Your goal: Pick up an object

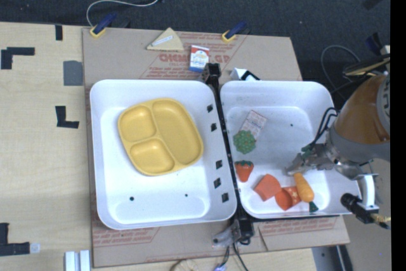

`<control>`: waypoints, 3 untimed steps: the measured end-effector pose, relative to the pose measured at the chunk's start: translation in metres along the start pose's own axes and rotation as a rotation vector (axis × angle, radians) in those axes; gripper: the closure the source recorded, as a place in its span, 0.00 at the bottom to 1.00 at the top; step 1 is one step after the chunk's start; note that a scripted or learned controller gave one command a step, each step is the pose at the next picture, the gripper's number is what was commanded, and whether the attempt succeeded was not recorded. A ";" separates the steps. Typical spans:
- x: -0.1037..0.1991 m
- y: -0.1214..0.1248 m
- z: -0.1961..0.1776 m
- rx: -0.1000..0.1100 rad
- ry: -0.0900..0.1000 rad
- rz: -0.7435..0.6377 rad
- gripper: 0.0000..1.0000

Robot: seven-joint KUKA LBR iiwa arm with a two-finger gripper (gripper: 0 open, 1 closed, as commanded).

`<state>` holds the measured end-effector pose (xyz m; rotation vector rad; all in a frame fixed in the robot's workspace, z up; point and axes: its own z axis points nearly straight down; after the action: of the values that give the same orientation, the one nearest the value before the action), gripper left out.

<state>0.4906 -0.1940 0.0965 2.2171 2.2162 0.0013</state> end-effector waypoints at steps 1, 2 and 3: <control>0.070 0.035 -0.023 0.007 0.005 -0.002 1.00; 0.139 0.072 -0.088 0.005 0.005 -0.003 1.00; 0.138 0.072 -0.088 0.007 0.004 -0.002 0.00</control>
<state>0.5620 -0.0559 0.1839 2.2200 2.2237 -0.0024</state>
